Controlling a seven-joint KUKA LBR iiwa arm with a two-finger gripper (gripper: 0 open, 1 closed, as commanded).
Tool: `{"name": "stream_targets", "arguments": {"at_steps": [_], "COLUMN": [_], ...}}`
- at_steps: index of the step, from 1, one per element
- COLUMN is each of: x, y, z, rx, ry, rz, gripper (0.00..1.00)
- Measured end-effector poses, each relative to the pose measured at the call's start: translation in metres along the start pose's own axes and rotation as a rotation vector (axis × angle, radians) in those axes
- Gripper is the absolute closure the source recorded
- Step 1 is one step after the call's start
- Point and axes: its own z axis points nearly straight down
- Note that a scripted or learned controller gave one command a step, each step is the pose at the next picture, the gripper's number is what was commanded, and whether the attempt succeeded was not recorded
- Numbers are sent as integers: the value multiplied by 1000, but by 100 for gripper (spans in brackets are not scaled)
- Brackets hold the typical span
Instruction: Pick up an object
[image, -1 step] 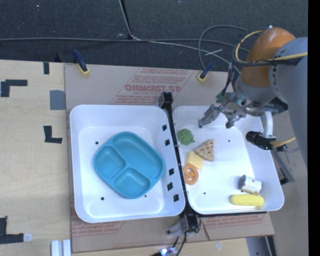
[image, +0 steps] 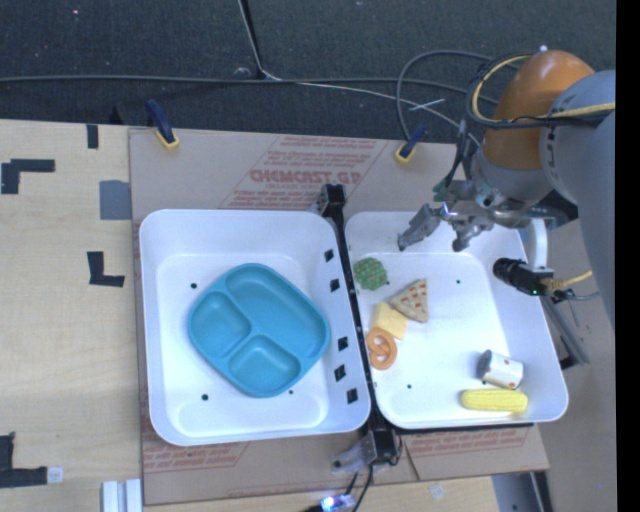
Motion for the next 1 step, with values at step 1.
{"name": "stream_targets", "arguments": {"at_steps": [1], "x": [5], "y": [-3], "z": [47], "rx": [4], "ry": [-1], "rz": [0], "gripper": [0]}}
